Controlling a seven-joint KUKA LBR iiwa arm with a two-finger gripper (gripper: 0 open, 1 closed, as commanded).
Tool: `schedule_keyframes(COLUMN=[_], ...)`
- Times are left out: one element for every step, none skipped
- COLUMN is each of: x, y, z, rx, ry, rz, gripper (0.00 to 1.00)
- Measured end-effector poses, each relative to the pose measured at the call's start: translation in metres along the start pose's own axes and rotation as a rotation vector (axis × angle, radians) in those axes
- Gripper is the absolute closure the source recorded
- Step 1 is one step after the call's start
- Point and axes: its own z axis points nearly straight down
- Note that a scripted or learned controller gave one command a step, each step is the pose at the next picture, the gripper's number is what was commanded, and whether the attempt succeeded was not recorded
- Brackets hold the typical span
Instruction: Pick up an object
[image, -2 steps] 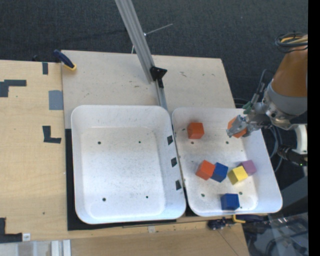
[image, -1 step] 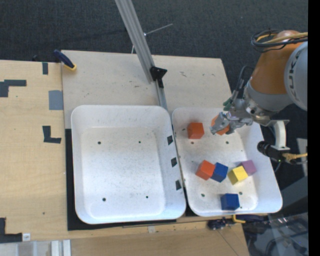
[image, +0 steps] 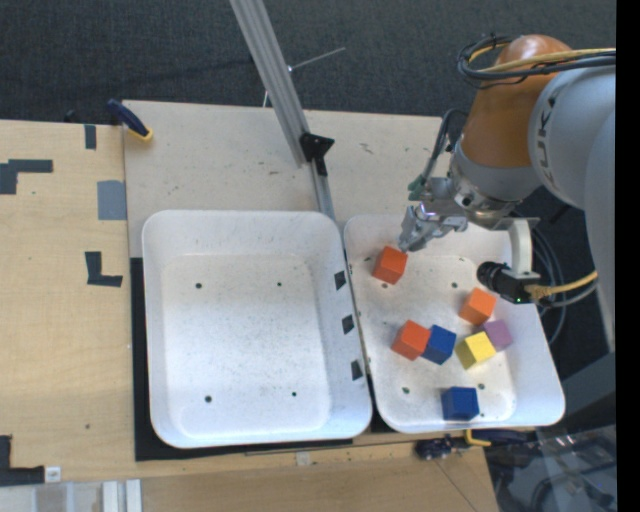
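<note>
The two-finger metal gripper (image: 416, 238) points down and to the left over the far end of the right-hand shallow white plastic bin (image: 530, 395); whether its tips are spread or pressed together I cannot tell. Behind it the grey arm with the orange band (image: 510, 105) leans in from the right, and black letters on the grey shell read partly as "KU".

Just below the tips, close by, lies a small orange cube (image: 390, 265), tilted on the bin floor; nothing is seen pinched.

Further toward the near end lie a second orange cube (image: 409, 339) touching a blue cube (image: 439, 344), a yellow cube (image: 477, 349) beside a purple cube (image: 498, 334), a third orange cube (image: 479, 305), and another blue cube (image: 460, 402).

The left-hand shallow white plastic bin (image: 160, 250) sits alongside.
</note>
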Motion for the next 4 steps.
schedule_keyframes(x=[0.057, 0.103, 0.158, 0.154], y=[0.029, 0.056, 0.069, 0.068], z=[0.004, 0.014, -0.001, 0.000], rx=[0.000, 0.001, -0.001, 0.001], ry=[-0.001, -0.001, 0.000, -0.004], rz=[0.000, 0.002, 0.000, 0.005], gripper=[1.00, 1.00, 1.00, 0.00])
